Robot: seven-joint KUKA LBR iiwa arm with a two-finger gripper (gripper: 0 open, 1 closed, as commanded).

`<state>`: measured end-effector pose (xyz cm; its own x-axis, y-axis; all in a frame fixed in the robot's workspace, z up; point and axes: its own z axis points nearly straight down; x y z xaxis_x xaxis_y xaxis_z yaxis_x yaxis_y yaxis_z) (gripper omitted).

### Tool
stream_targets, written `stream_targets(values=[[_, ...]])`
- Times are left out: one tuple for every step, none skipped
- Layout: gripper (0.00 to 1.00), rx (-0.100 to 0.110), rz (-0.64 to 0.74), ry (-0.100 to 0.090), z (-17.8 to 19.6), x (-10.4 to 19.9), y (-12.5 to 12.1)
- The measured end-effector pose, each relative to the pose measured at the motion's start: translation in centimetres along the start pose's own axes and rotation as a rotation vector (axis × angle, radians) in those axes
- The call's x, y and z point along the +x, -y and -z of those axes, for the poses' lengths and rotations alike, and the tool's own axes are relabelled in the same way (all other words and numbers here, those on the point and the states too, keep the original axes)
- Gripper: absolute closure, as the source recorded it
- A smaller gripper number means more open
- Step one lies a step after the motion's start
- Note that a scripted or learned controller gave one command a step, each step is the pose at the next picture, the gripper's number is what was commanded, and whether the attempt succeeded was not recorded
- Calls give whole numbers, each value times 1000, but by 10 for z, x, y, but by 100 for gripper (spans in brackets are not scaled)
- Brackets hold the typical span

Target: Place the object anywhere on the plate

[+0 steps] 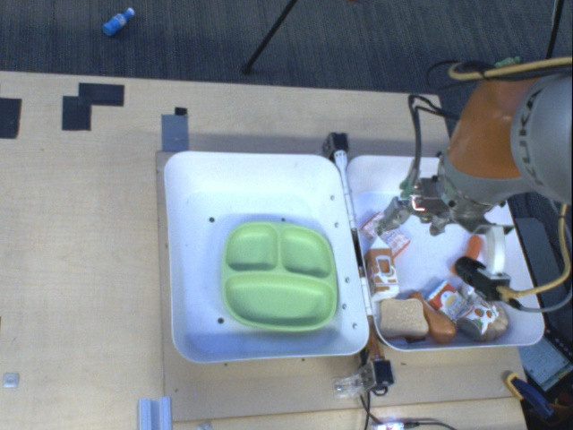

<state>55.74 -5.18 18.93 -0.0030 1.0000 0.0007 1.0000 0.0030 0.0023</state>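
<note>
Two white bins sit side by side: the left bin holds one green three-compartment plate, the right bin several food items. One crumpled snack wrapper lies near the right bin's left wall, long axis running upper-right to lower-left. Gripper hovers just beside its upper-right end; whether it grips cannot be told.

Slanted overhead view of both bins

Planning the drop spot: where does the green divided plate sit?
The green three-compartment plastic plate lies in the left white bin, near its front right corner.
</note>
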Motion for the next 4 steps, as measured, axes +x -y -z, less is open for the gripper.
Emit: stream_targets(values=[[0, 0, 0, 0, 0, 0, 0], [0, 0, 0, 0, 0, 0, 0], [0, 0, 0, 0, 0, 0, 0], [0, 0, 0, 0, 0, 0, 0]])
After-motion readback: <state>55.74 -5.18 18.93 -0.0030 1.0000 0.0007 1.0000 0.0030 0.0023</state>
